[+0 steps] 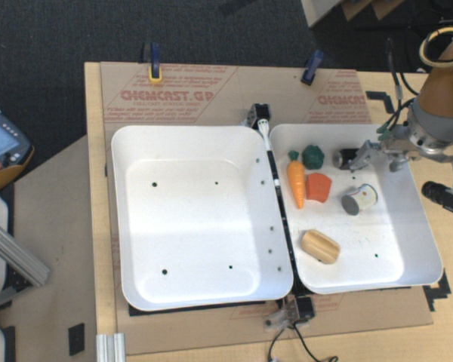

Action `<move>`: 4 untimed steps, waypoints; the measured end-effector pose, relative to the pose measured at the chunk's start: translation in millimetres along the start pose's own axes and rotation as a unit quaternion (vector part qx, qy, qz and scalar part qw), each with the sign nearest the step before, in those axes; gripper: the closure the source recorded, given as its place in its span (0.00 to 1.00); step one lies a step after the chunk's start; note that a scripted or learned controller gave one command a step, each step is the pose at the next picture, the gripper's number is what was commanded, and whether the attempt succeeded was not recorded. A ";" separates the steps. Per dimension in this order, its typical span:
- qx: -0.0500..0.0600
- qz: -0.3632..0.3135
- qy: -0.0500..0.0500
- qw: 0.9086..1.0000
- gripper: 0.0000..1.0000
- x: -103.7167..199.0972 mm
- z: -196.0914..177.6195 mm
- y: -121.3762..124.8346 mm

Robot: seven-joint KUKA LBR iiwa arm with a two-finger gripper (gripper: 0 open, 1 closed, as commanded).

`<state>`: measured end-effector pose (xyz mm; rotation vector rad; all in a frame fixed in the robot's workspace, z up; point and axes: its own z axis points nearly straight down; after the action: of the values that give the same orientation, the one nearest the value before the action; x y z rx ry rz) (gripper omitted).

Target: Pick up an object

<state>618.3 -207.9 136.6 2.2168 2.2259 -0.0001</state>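
Five objects: they are found in the right bin (362, 261), which stands just beside the left bin (189, 225).
Carrot (296, 181): it is laid lengthwise near the wall next to the left bin, with its thin end toward the front. It is touching or almost touching the red block (318, 188).
Green piece (312, 157): it is placed behind the red block, just beside the thick end of the carrot.
Grey cylinder (357, 199): it is laid on its side near the middle of the bin, apart from the others.
Tan loaf (319, 246): it is set alone toward the front.
Gripper (376, 154): it hangs over the rear right part of the right bin, near the grey cylinder. No object is seen in it, and how far it is opened cannot be told.
Likely target: no object is named by the task, so the grey cylinder is judged the most convenient, being nearest and free on all sides.
Handling: it is expected to be light and stiff, but smooth and able to roll.
Hold: it should be taken at the middle of its length, across the round body, so that rolling is stopped.
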 end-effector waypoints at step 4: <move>-0.002 0.001 -0.002 1.000 1.00 -15.9 -99.2 49.2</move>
<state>667.5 -223.6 235.8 2.2146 2.2212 -0.0007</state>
